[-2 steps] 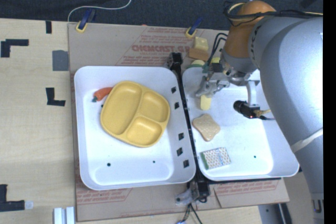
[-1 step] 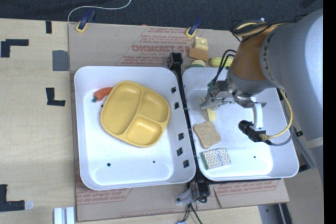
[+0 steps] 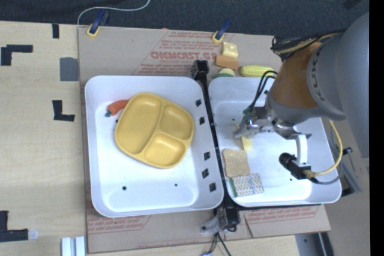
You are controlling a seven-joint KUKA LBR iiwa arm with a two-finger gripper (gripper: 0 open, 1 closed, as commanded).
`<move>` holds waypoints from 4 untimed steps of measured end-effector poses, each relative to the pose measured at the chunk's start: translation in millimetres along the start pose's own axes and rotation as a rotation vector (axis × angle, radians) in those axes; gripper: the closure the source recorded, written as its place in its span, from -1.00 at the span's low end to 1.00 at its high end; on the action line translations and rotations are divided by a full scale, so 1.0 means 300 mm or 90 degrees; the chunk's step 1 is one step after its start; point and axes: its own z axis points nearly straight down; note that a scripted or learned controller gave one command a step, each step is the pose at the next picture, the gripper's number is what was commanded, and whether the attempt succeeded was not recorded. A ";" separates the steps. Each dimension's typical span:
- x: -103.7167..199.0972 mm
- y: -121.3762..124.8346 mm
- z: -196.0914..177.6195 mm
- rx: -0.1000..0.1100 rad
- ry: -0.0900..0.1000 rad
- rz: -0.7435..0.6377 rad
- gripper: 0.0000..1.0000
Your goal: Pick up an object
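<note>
My gripper (image 3: 248, 129) is low in the right bin (image 3: 312, 189), near its left-centre. A small yellow piece (image 3: 246, 144) lies right beneath and in front of it, partly hidden by the gripper, so I cannot tell whether they touch. A tan square slab (image 3: 236, 162) lies just in front of that piece. A speckled grey-green pad (image 3: 247, 184) rests by the front rim. The grey arm with its orange band (image 3: 294, 84) comes in from the right and hides the back of this bin.
The left bin (image 3: 99, 129) holds a yellow divided plate (image 3: 155, 129) with an orange carrot-like item (image 3: 116, 107) poking out at its back left. Behind the right bin lie a tan block (image 3: 227, 57), a corn cob (image 3: 257, 71) and a pale green item (image 3: 225, 73). A black cable (image 3: 298, 168) hangs from the wrist.
</note>
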 end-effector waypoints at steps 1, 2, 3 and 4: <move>0.025 -0.107 -0.001 -0.001 -0.002 0.001 -1.00; 0.002 -0.244 -0.003 -0.001 -0.001 0.000 -1.00; -0.127 -0.128 -0.274 0.012 0.001 0.001 -1.00; 0.040 -0.147 0.022 0.008 0.002 0.000 -1.00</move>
